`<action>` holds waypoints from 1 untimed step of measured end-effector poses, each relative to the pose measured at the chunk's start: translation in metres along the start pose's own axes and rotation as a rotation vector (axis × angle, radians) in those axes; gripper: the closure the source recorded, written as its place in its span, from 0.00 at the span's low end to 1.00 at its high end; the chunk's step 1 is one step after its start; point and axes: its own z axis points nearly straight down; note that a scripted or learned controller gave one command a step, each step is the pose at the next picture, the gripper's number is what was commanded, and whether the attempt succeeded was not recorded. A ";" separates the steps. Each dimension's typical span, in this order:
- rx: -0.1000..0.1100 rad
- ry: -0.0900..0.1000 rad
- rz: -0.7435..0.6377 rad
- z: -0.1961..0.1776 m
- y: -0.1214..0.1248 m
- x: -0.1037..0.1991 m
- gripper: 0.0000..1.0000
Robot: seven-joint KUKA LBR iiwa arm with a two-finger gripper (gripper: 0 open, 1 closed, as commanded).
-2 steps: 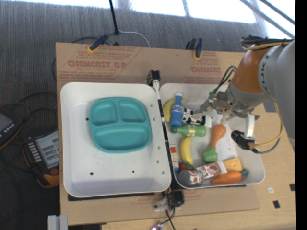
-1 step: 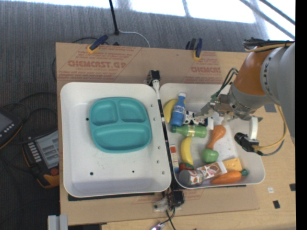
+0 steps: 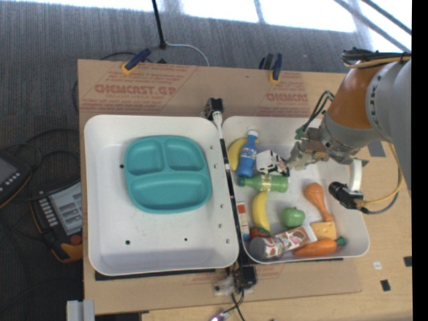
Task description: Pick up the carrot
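- Two white bins are being carried side by side on the tabletop, which is covered with brown board
- The left bin is being occupied by a teal divided tray
- The right bin is being filled with toy food and packaging
- The carrot is lying near the front wall of the right bin, just right of a red and white packet and just in front of a cheese wedge
- Another orange piece is resting tilted behind the cheese wedge
- A green apple and a banana are lying mid-bin; a second banana, a blue bottle and a green bottle are lying further back
- The arm is being reached in from the right, with the jaws positioned over the back of the right bin beside a black and white item
- The jaws are well apart from the carrot
- The state of the jaws cannot be told, and nothing is being seen held
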 end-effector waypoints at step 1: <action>0.001 0.000 0.000 0.000 0.000 0.000 0.00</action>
